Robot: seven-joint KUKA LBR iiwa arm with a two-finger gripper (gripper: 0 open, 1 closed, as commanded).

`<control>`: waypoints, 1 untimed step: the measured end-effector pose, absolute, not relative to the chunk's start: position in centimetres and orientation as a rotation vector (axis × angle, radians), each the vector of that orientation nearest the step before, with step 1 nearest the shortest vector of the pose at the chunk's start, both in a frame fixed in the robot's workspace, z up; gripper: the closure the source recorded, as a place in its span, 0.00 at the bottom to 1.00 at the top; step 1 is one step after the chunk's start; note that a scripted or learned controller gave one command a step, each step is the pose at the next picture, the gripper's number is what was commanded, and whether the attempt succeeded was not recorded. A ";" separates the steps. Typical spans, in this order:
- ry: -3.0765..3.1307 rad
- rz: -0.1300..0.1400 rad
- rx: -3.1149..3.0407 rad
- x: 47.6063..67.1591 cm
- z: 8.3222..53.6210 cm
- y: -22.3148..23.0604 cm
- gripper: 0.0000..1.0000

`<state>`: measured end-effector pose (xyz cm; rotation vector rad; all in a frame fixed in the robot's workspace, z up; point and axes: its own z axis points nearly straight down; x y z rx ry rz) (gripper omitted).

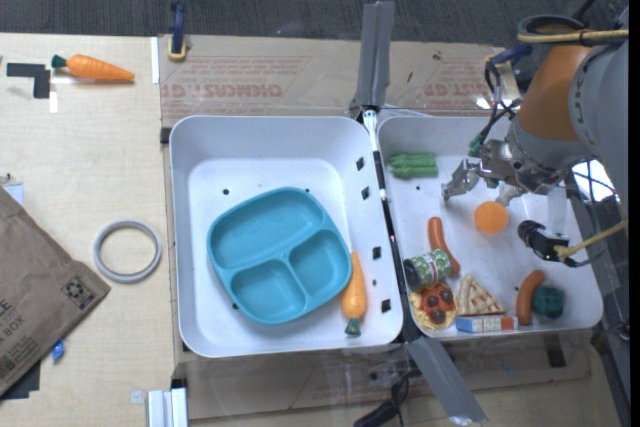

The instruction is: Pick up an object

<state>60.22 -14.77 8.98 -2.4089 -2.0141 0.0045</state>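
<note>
The gripper is positioned over the upper part of the right bin, with its fingers spread narrowly and nothing between them; an orange ball lies just beside it toward the near side, and a green pea pod lies to its left against the bin's far wall. Lower in the same bin lie a sausage, a green can, a pizza slice, a sandwich wedge and a second sausage. The left bin contains a blue divided tray with a carrot touching its right edge.
</note>
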 end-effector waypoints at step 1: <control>-2.041 0.005 -2.384 55.4 9.0 -19.5 0.00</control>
